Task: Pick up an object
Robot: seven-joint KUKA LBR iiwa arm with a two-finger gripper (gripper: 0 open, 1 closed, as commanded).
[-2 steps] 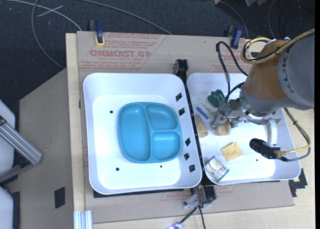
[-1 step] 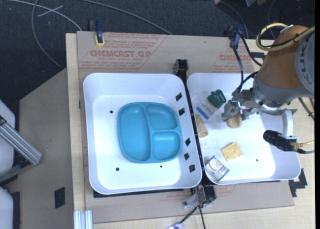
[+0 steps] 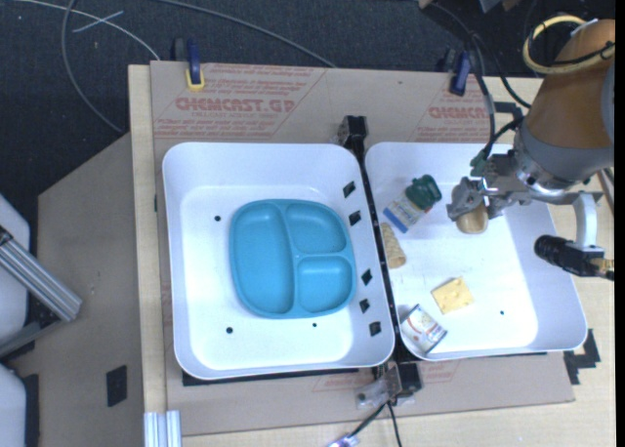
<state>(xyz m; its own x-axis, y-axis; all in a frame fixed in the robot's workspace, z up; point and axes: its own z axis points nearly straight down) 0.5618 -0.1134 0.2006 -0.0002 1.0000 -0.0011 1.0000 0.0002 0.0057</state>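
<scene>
Tan rounded object (image 3: 474,222) directly under the tool (image 3: 467,203), tool's grip state unclear.

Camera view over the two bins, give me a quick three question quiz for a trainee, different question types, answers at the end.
1. True or false: the blue divided plate lies in the same bin as the yellow block.
2. Which sits closest to the gripper? A) green-capped bottle B) yellow block C) blue divided plate
3. Fill in: the small crumpled packet lies near the right bin's ____ left corner.

Key: 1 false; 2 A; 3 near (bottom).
</scene>
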